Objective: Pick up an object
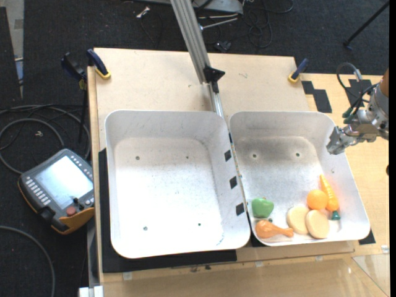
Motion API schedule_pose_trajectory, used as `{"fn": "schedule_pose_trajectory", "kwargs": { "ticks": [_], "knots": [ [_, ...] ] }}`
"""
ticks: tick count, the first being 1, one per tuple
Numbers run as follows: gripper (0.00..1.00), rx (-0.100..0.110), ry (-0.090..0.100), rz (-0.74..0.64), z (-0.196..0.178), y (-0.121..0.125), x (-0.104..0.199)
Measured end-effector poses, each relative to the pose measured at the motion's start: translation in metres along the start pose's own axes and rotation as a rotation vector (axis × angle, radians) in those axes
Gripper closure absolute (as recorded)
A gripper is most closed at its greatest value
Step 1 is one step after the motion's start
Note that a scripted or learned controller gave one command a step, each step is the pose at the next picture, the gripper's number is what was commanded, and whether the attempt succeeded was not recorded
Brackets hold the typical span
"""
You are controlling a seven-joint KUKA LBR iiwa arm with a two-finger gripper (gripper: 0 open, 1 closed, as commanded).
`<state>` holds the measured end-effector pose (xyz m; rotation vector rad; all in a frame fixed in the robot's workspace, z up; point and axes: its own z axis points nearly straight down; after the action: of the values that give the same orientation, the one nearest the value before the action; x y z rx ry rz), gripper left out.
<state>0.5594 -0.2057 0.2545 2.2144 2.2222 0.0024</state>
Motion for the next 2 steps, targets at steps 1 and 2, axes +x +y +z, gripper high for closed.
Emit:
{"fn": "schedule_pose_trajectory", "kwargs": {
  "ticks": [1, 2],
  "knots": [
    [1.00, 0.003, 0.004, -0.005, -0.007, -0.001, 0.053],
    [1.00, 0.005, 0.004, -0.004, 0.008, -0.003, 0.108]
  ]
}}
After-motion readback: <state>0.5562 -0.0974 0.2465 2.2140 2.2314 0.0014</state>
